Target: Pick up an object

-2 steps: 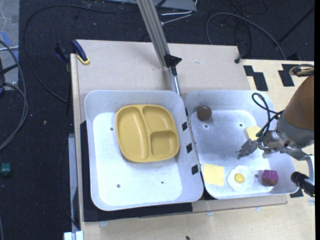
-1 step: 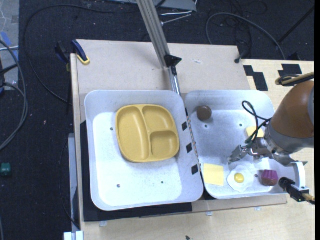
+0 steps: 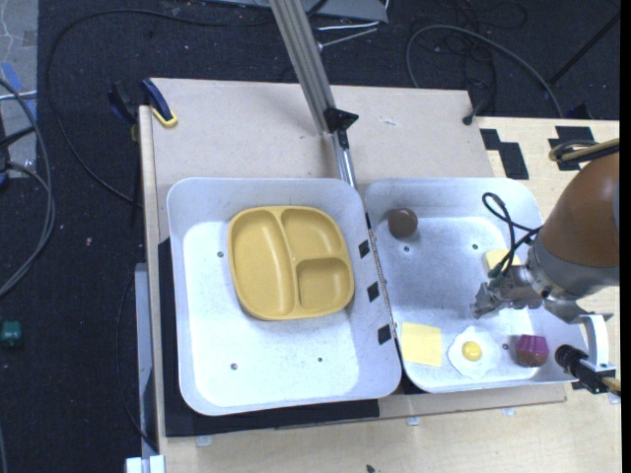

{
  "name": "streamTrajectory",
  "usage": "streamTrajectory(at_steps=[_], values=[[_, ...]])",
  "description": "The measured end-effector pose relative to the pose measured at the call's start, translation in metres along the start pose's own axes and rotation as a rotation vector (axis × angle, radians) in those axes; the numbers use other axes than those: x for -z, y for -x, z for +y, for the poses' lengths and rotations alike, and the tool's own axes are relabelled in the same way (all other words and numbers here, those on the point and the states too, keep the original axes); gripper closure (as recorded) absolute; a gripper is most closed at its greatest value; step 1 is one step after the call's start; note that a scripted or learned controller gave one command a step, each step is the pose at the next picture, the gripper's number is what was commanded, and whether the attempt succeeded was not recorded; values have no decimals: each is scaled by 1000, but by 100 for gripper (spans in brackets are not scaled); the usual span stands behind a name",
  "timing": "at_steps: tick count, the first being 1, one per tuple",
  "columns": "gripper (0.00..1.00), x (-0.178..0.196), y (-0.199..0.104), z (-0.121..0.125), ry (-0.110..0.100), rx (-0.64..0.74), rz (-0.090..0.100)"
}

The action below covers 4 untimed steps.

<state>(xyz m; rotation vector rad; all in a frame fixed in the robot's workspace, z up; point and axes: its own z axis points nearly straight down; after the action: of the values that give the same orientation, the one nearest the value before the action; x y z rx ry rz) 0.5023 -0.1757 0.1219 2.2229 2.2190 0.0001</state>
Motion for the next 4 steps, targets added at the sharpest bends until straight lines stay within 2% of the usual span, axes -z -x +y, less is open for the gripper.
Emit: streamTrajectory(at_steps=[1, 2, 3, 4], values=[[100, 61, 2, -5, 5, 3, -2], [100, 123, 1, 2, 7, 5, -3], [100, 153, 1, 3, 4, 5, -2], [100, 149, -41, 18, 1, 9, 1]])
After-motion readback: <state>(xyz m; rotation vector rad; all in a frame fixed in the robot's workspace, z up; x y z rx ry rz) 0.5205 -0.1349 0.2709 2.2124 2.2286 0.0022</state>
